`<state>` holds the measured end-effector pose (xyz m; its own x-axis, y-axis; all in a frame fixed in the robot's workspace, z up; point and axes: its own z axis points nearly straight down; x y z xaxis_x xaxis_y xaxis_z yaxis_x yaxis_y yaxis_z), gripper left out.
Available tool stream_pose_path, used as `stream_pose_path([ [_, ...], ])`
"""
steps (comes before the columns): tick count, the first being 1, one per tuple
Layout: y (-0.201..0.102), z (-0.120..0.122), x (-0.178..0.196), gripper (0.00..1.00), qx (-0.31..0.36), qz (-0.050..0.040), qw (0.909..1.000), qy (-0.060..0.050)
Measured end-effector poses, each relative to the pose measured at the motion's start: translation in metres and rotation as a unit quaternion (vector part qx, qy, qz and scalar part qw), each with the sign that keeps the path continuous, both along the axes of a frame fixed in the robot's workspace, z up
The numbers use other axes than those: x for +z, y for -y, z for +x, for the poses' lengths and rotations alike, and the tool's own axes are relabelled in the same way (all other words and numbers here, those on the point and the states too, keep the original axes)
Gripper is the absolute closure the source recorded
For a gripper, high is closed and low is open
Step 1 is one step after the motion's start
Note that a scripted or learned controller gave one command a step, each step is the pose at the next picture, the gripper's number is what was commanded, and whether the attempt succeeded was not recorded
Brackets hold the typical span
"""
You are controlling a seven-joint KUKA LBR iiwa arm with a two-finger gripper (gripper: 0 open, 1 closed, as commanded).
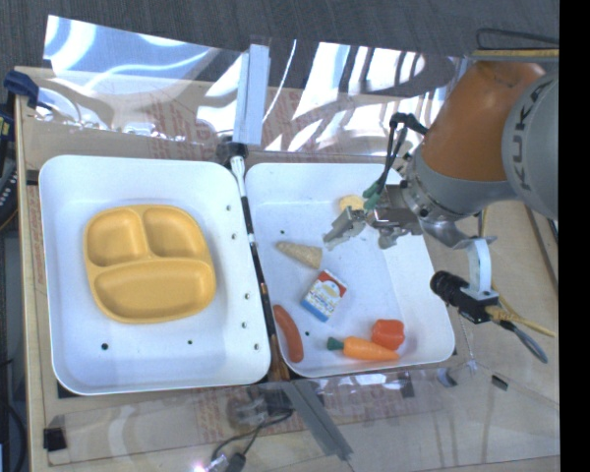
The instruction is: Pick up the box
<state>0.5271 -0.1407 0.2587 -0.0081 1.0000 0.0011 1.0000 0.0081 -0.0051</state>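
Box (pixel 324 295) lies flat near the middle of the right bin (pixel 413 293), tilted diagonally, clear of the cone (pixel 300 254) above and the sausage (pixel 289 331) below. Gripper (pixel 366 226) hovers up-right of it, jaws spread, nothing between them. Judged: small carton, light, stiff but crushable, glossy faces possibly slippery. Best hold: across the short sides, modest squeeze.
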Motion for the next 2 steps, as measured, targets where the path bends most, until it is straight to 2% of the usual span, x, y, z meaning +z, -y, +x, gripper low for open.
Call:
stream_pose_path([
  [1, 0.043, -0.024, -0.132, 0.00, 0.030, 0.0002, 0.9996, -0.001],
  [2, 0.003, -0.022, -0.163, 0.00, 0.037, -0.0016, 0.9993, 0.005],
])
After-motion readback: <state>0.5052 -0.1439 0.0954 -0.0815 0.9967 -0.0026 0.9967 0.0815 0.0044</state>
